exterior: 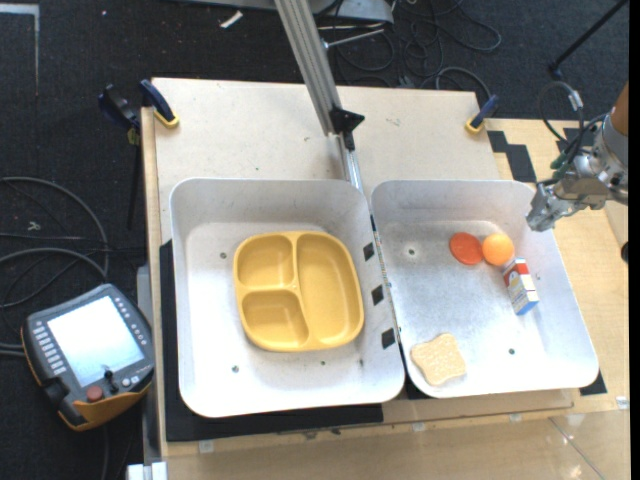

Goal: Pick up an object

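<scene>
- The right bin [560, 363], a shallow white tray with rounded corners, holds four small things, all lying loose on its floor.
- An orange ball [498, 249] sits toward the bin's 1 o'clock corner; it is round, smooth and bright orange.
- Touching the ball at its 9 o'clock side lies a flat red-orange disc [465, 248], darker than the ball and lying flat.
- Just beside the ball at its 5 o'clock is a small box [520, 288], white with red and blue marks, lying on its side with its long axis running from 11 to 5 o'clock; its printing is too small to read.
- Near the bin's 6 o'clock rim, well apart from the others, rests a pale tan slice shaped like toast [439, 360], with a rough-looking surface and one lobed edge.
- The gripper [545, 211] hangs over the right bin's 2 o'clock rim, near the ball but apart from it, with nothing between its fingers; I cannot tell whether the jaws stand apart or together.
- The left bin [200, 368] holds a yellow divided plate [298, 290] with three compartments, lying near its middle.
- A handheld control pendant [88, 353] with a pale screen lies on the floor at 9 o'clock from the bench.
</scene>
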{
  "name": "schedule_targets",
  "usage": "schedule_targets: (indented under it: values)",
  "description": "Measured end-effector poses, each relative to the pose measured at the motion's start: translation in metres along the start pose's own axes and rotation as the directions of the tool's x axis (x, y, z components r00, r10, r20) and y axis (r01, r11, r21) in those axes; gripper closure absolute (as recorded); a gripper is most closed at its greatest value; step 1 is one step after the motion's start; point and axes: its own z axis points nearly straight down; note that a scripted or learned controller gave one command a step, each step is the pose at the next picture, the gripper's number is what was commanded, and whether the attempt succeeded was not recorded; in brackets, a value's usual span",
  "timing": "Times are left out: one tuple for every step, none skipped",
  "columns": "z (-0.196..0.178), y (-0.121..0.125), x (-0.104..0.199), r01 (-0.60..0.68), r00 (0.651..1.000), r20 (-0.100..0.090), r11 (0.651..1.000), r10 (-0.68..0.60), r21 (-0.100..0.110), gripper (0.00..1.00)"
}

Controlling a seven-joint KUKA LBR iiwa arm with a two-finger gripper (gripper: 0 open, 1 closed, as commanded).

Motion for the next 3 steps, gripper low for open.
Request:
schedule_targets:
  values:
    - [-0.005,-0.001,0.049,0.004,1.000,-0.004,1.000,-0.004,0.004,1.00]
    - [-0.009,0.002,0.097,0.005,1.000,-0.003,1.000,-0.005,0.005,1.00]
    - [-0.010,0.011,0.149,0.005,1.000,-0.003,1.000,-0.005,0.004,1.00]
